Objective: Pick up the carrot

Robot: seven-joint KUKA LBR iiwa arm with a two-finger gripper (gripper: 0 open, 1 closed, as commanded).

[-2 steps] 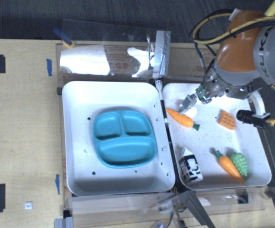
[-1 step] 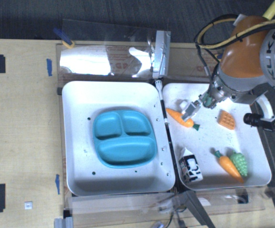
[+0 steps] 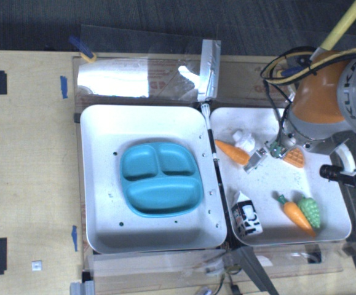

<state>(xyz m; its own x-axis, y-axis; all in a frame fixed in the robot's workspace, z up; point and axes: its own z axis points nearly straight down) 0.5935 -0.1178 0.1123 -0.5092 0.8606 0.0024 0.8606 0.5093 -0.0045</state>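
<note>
Your gripper (image 3: 259,157) hangs over the right bin (image 3: 337,229), finger state unclear; the carrot (image 3: 232,152) lies just left of it.

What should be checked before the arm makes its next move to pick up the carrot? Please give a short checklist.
1. Target visible: ok. A carrot lies in the right bin, near the divider.
2. Only one candidate: not ok. A second carrot lies lower, beside a green vegetable.
3. Gripper near target: ok, just right of the upper carrot.
4. Carrot between fingers: cannot tell.
5. Clutter: not ok. A white object touches the upper carrot.
</note>
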